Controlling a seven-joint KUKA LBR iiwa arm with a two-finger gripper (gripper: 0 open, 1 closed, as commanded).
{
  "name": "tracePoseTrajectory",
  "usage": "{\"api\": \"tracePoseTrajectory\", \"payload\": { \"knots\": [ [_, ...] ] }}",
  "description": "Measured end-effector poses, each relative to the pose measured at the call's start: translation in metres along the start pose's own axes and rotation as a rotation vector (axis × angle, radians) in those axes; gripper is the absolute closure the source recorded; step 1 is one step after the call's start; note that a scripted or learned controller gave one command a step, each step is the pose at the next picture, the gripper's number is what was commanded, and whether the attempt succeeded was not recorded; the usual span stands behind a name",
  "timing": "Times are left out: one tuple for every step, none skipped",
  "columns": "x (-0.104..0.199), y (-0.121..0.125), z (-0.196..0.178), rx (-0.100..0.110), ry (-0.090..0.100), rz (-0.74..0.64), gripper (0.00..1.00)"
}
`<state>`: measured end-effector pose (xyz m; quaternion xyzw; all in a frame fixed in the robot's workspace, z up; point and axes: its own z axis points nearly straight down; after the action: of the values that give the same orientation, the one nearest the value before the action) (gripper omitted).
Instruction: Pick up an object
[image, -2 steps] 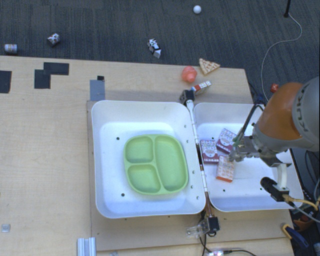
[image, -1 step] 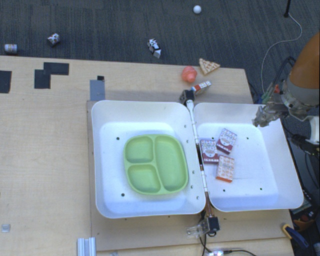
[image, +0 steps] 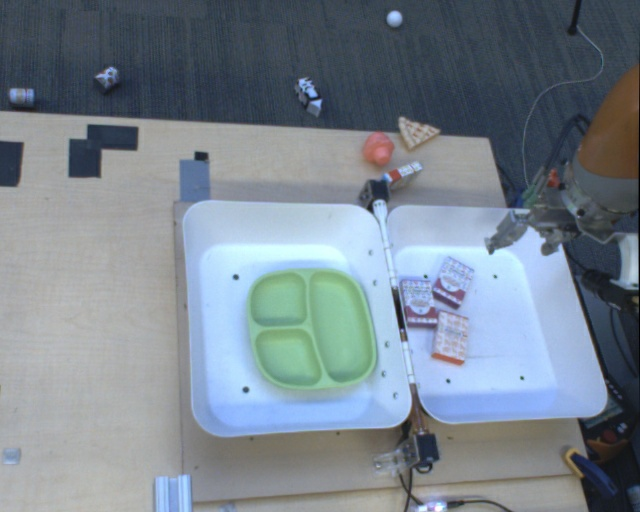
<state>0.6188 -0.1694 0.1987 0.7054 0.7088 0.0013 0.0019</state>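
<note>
Three packets: small printed cartons lie in my right bin (image: 560, 330), clustered close to the hinge side, well to the left of me
Nearest packet: the red-and-white packet (image: 454, 281), uppermost of the cluster, tilted, its long axis running from upper right to lower left
Other two: the dark red packet (image: 418, 301) sits just beside it toward the divider, and the orange packet (image: 451, 337) lies just below both, long axis near upright in the camera view
My gripper (image: 524, 232): over the upper right rim of the right bin, above the bin floor, nothing between my fingers
Finger state: I judge them apart, two dark tips splayed either side of a gap, though they are small and blurred
Direction to go: the packets lie down and to the left of my fingertips, toward the middle of the bin
Approach judgement: I would close across the short side of the red-and-white packet, so my fingers need turning square to its slanted long axis
Risk: packets lie flat and close together, so a neighbour may get nudged
Left bin (image: 210, 330): holds a green divided tray (image: 310, 328), not my concern
</note>
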Motion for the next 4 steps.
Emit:
{"api": "tracePoseTrajectory", "payload": {
  "knots": [
    [0.005, -0.042, 0.104, 0.0, 0.0, 0.001, 0.0],
    [0.044, -0.116, 0.111, -0.004, 0.0, 0.003, 0.0],
    [0.044, -0.113, 0.1, -0.011, -0.002, 0.003, 1.0],
    [0.044, -0.113, 0.1, -0.01, -0.002, 0.003, 0.0]
  ]
}}
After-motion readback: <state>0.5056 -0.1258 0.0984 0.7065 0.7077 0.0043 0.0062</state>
